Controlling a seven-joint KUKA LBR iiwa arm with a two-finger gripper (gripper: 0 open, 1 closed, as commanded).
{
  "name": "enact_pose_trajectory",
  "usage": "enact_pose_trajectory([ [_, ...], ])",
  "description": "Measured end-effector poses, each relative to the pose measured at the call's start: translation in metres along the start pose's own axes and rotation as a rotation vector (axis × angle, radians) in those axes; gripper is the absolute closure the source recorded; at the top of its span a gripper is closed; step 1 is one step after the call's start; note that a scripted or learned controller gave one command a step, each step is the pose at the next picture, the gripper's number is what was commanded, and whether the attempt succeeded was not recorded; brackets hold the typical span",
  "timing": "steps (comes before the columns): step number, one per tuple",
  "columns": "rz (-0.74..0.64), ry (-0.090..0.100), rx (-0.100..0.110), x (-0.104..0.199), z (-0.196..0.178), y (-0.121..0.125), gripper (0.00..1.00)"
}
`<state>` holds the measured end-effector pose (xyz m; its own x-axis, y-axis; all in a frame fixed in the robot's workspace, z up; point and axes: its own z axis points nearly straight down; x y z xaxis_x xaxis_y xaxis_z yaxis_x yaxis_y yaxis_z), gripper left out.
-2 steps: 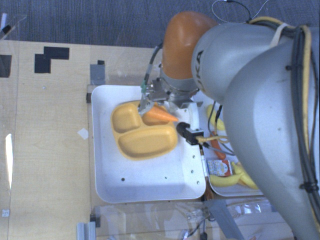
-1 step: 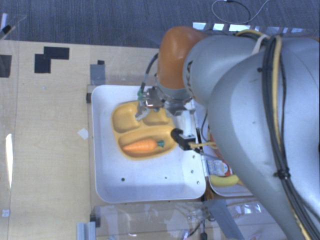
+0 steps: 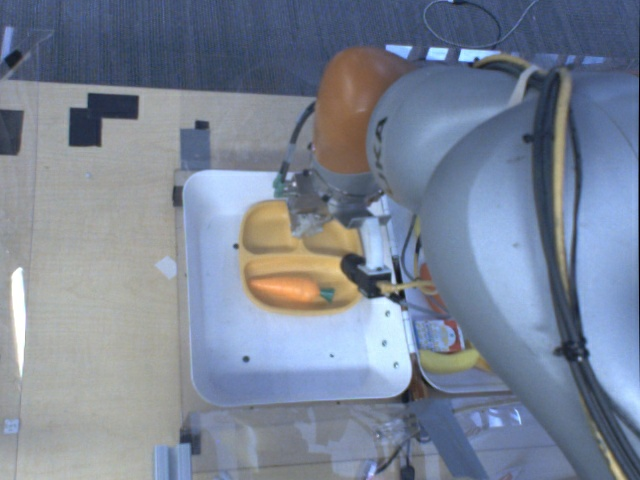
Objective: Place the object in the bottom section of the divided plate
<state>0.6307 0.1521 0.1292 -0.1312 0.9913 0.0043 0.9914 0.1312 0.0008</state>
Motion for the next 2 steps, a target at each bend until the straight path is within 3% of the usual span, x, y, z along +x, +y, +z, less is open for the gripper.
enact_pose_trajectory([
  [1,0.000,0.000,0.000,0.000,0.000,0.000,0.00],
  [2,-0.057,-0.004,-0.001,0.024,-0.093,0.040,0.00],
])
